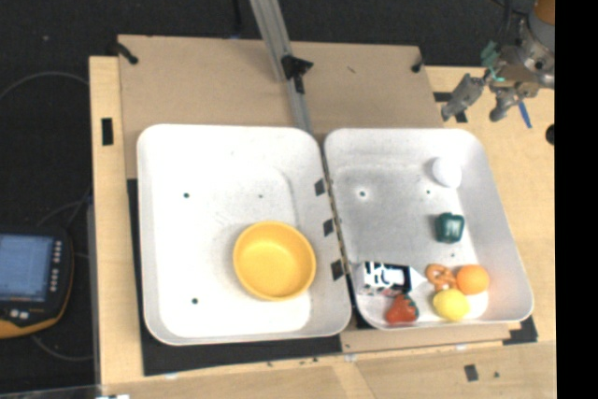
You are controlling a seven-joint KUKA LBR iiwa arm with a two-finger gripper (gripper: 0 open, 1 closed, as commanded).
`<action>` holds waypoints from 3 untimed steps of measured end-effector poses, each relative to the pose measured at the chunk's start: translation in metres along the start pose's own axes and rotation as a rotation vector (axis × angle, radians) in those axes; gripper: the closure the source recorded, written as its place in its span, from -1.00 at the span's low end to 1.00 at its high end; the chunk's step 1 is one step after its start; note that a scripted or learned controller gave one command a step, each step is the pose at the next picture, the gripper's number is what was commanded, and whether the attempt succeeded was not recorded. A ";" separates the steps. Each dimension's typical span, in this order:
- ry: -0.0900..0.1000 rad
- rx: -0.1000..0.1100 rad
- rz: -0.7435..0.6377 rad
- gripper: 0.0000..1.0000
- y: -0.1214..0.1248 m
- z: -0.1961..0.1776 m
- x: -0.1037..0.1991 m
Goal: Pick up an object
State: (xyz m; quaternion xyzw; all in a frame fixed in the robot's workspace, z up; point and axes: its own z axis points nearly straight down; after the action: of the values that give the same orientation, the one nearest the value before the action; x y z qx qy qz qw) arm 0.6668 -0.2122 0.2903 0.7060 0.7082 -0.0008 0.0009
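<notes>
Orange pretzel-shaped toy (440, 275) lies flat, long axis left-right, beside orange (473, 279).

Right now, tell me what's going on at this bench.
A robot arm is set to pick up an object, and nothing is between its fingers yet. The gripper hangs open above the bench beyond the far right corner of the right bin. That bin holds a white object, a green one, and, along its near edge, a black-and-white item, a strawberry, a lemon and an orange. The left bin holds a yellow bowl.
</notes>
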 end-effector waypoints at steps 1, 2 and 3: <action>-0.002 0.001 -0.001 -1.00 0.000 0.000 -0.001; 0.000 0.004 -0.001 -1.00 0.008 0.048 0.000; 0.000 0.005 0.001 -1.00 0.008 0.111 -0.001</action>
State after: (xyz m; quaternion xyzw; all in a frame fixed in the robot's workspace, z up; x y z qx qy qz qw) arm 0.6750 -0.2135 0.1791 0.7063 0.7080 -0.0025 -0.0011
